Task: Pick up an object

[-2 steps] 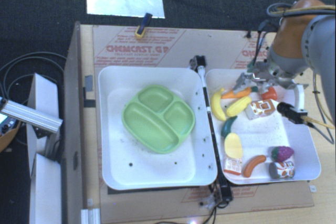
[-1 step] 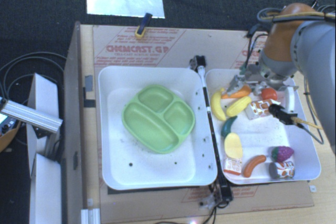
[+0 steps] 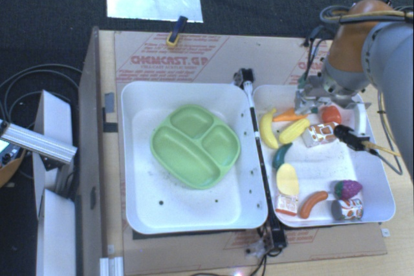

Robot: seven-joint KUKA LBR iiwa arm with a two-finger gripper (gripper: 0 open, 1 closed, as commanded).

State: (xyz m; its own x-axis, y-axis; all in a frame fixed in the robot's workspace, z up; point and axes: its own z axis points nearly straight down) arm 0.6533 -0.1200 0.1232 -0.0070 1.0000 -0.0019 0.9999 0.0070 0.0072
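The right white plastic bin (image 3: 378,200) is crowded with toy food. Taking the yellow plastic banana (image 3: 267,129) near that bin's left wall as the landmark: a yellow corn cob (image 3: 294,130) lies just to its right, an orange carrot (image 3: 288,117) sits above the cob, and a small red-and-white carton (image 3: 321,134) rests right of the cob. A red tomato-like ball (image 3: 330,114) sits above that carton. Below the banana lie a dark green piece (image 3: 282,155), a pale yellow lemon shape (image 3: 288,179), another small carton (image 3: 286,204), a red-orange sausage (image 3: 313,203), a purple grape cluster (image 3: 348,189) and a grey-and-red carton (image 3: 350,208).

Far left of the banana, the left white bin (image 3: 142,158) carries a light green divided plate (image 3: 195,146).

The grey arm with its orange band (image 3: 362,32) bends down over the right bin's upper corner; the gripper (image 3: 315,102) hangs right of the banana, just above the carrot and tomato. Whether it is spread or pinching anything, I cannot tell.

Both bins rest on a printed cardboard sheet (image 3: 194,58) over dark carpet (image 3: 45,3).
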